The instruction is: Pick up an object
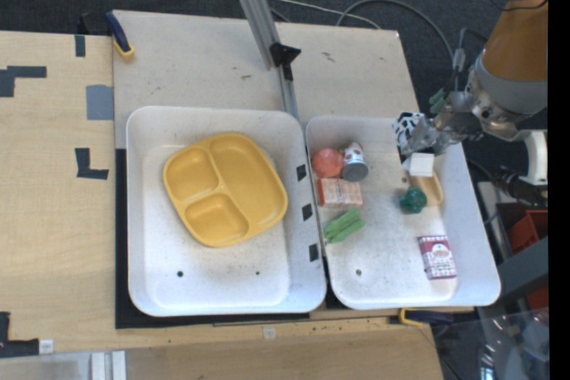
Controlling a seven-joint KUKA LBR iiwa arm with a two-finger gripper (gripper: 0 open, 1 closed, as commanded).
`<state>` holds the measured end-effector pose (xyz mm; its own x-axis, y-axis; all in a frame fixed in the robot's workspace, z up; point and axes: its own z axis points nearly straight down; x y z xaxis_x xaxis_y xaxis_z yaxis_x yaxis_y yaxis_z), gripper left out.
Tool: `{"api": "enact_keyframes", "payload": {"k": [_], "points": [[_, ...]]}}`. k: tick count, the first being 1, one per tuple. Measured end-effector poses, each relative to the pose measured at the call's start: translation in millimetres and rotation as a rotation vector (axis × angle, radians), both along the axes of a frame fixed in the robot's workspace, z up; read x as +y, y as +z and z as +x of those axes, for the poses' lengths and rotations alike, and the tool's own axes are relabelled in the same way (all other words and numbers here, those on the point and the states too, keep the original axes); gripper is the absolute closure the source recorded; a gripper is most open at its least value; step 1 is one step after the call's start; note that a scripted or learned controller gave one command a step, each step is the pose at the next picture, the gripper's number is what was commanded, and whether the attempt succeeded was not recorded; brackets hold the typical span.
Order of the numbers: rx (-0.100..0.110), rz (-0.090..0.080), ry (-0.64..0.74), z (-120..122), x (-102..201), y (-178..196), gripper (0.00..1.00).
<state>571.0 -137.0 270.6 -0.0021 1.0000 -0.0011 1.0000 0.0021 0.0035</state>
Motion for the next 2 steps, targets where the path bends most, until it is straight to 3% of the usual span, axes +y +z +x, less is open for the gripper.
{"api": "enact_keyframes", "payload": {"k": [2], "points": [[0.008, 0.003, 0.004, -10, 112, -29, 1.00]]}}
